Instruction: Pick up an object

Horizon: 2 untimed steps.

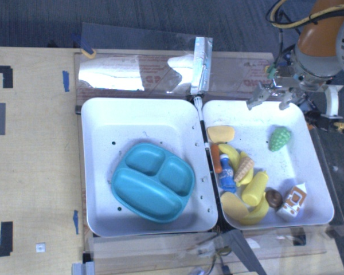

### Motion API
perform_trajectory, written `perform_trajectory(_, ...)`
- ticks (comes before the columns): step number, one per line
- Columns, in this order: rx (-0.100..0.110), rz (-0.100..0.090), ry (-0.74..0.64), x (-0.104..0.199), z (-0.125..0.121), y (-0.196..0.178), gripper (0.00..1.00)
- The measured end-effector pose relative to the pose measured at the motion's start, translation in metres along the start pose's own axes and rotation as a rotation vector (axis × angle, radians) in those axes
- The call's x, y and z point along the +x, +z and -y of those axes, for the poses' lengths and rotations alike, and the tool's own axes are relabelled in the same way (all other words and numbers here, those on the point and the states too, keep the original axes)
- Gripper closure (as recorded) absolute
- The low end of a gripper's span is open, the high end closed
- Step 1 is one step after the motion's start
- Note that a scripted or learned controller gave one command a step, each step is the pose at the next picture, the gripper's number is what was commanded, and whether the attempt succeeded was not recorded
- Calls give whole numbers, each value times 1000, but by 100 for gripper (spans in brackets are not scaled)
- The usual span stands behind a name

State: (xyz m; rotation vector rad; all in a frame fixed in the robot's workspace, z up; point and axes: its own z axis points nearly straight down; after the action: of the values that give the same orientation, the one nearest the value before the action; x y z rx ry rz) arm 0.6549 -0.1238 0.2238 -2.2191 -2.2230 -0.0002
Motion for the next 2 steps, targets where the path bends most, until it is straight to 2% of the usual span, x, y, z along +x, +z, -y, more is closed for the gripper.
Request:
perform_trajectory(1, 7, 1, -5, -61, 30, 72, 0)
perform_trajectory(2, -2, 1, 73, -70, 25, 77, 0)
